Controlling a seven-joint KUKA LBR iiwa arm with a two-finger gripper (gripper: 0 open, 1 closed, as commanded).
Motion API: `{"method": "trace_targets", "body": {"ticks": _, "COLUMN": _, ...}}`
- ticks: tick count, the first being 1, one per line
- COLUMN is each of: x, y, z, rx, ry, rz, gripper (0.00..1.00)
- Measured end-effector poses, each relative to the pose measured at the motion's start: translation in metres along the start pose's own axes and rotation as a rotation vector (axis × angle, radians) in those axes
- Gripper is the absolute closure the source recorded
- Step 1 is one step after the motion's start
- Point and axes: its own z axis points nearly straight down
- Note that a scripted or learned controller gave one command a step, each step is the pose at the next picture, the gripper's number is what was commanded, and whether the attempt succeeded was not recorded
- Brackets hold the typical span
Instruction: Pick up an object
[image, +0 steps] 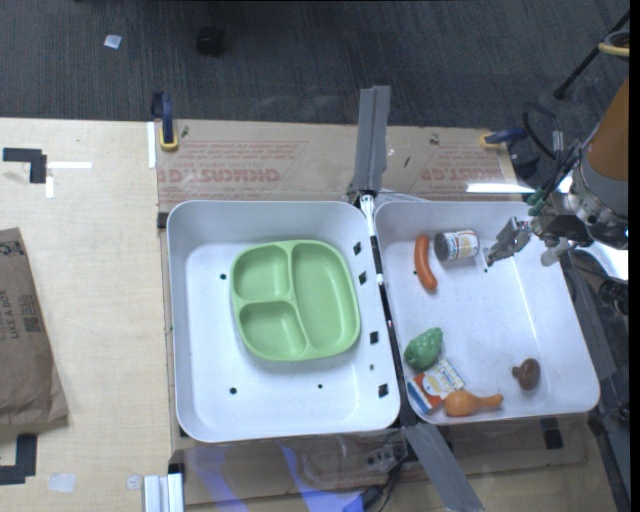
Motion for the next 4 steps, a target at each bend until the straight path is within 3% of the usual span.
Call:
{"method": "trace_targets", "body": {"ticks": 1, "x": 0.045, "y": 0.031, "z": 0.029, "rx": 0.000, "ry": 0.000, "rz": -0.072, "gripper": 0.00}}
{"method": "trace_targets", "body": {"ticks": 2, "x": 0.034, "y": 0.072, "z": 0.097, "rx": -0.001, "ry": 0.000, "rz": 0.107, "gripper": 0.00}}
{"method": "trace_targets", "body": {"ticks": 3, "x": 0.045, "y": 0.088, "z": 0.171, "rx": 0.026, "ry": 0.001, "rz": -0.066, "gripper": 0.00}}
{"method": "trace_targets", "body": {"ticks": 4, "x": 0.042, "y": 0.089, "z": 0.162, "rx": 0.023, "ry": -0.004, "rz": -0.066, "gripper": 1.00}}
